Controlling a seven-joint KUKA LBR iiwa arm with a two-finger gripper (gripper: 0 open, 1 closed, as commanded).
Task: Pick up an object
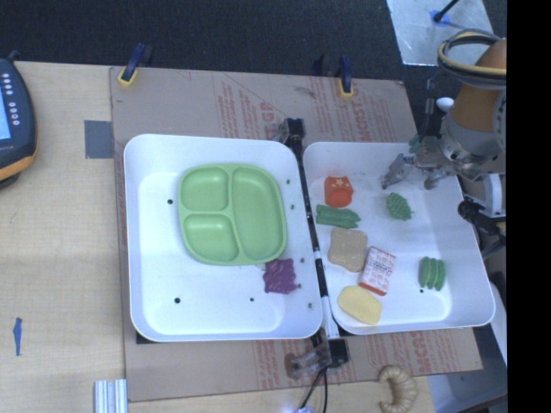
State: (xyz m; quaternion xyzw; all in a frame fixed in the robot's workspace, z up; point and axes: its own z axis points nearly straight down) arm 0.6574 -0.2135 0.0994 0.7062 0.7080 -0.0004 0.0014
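The right bin (461,231) holds several small items: a red piece (338,190), a green pod (337,217), a small green leafy piece (397,205), a tan bread slice (347,249), a red-and-white packet (377,271), a yellow lump (359,305) and a green pepper-like piece (432,274). My gripper (413,175) hangs over the bin's far right part, just above and right of the leafy piece. It is open, with nothing between its fingers.
The left bin (155,256) holds a green divided plate (232,212) and a purple piece (280,275) near its right wall. A handheld pendant (13,119) lies at the far left. Clamps (344,76) hold the cardboard's back edge. A tan curled object (398,388) lies in front.
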